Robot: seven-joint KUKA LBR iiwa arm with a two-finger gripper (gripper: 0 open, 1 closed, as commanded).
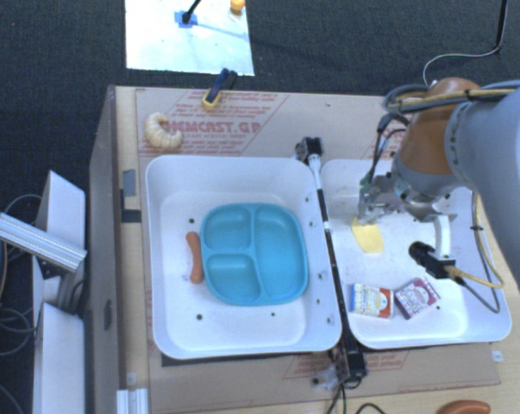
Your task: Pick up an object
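The claw [369,207] is seen low in the right bin [482,316], just above a yellow slice [368,236]; whether it is open cannot be told.

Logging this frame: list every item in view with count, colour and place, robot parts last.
Bins: 2, white, side by side on the bench.
Divided plate: 1, light blue, middle of the left bin.
Sausage: 1, orange-brown, left bin, just left of the plate.
Yellow slice: 1, right bin, below the gripper.
Small packets: 2, red and white, near edge of the right bin; second one beside it.
Ridged cream item: 1, on the cardboard behind the left bin.
Clamp: 1, blue and yellow, cardboard's far edge.
Arm: 1, grey with an orange band, from the right.
Gripper: 1, over the right bin.
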